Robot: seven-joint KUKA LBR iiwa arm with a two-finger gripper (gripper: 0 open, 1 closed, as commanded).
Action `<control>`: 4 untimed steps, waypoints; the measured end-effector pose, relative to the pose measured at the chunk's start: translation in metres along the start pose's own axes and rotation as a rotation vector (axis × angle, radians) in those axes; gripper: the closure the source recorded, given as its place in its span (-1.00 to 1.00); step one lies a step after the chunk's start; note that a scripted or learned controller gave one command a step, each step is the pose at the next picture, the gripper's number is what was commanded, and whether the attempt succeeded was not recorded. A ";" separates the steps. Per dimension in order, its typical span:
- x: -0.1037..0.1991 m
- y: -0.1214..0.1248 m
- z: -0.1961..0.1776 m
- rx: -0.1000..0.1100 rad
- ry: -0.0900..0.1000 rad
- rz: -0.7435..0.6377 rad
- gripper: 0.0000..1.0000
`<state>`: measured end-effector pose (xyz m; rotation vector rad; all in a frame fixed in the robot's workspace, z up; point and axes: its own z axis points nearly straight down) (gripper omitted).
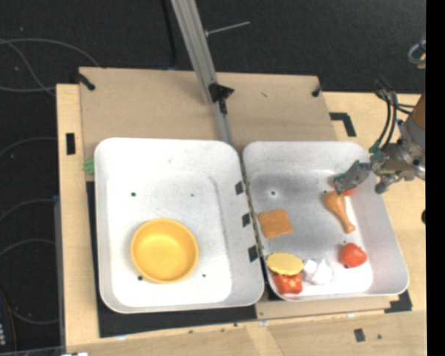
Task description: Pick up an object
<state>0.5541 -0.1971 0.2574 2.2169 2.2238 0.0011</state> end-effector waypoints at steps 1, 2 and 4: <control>0.000 0.000 0.000 0.000 0.000 0.001 -1.00; 0.000 -0.005 0.043 0.004 -0.001 0.003 -1.00; -0.007 0.002 0.147 -0.005 -0.007 0.006 -1.00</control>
